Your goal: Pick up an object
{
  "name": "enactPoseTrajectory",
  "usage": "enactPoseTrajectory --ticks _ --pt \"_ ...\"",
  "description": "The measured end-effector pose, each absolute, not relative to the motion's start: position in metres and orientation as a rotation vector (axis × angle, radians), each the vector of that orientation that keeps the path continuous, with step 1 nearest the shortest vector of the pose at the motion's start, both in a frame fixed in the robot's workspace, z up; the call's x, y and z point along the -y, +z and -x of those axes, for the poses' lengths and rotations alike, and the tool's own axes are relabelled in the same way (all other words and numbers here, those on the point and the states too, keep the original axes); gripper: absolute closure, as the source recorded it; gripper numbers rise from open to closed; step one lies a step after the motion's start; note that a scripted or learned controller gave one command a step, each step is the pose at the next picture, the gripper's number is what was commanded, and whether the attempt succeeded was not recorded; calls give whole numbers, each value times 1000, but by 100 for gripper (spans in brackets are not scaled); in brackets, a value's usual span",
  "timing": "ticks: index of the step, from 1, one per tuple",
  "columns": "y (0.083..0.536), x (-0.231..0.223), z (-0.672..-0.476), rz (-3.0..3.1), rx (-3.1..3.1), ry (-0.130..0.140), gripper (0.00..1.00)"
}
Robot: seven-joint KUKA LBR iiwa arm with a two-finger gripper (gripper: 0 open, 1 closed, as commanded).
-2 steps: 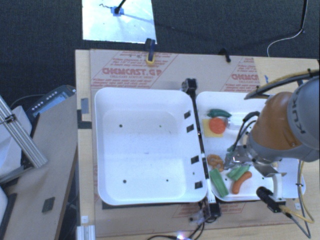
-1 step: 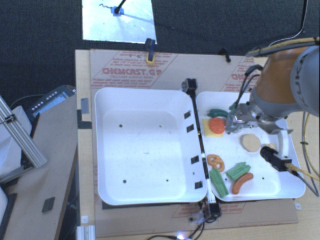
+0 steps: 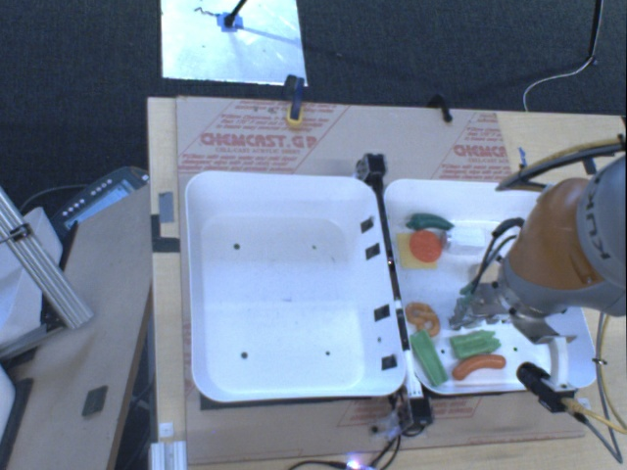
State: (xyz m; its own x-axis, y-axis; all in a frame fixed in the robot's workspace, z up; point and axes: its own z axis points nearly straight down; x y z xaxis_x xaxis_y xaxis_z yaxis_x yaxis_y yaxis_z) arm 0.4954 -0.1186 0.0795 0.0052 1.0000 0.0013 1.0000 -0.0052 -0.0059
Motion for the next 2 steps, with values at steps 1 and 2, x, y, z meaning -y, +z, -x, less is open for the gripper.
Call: enactPoseTrajectory --ticks 1,2 --pt "192 64 -623 2217 2248 -23 100" --pt "187 -116 -617 2200 2240 -10 100"
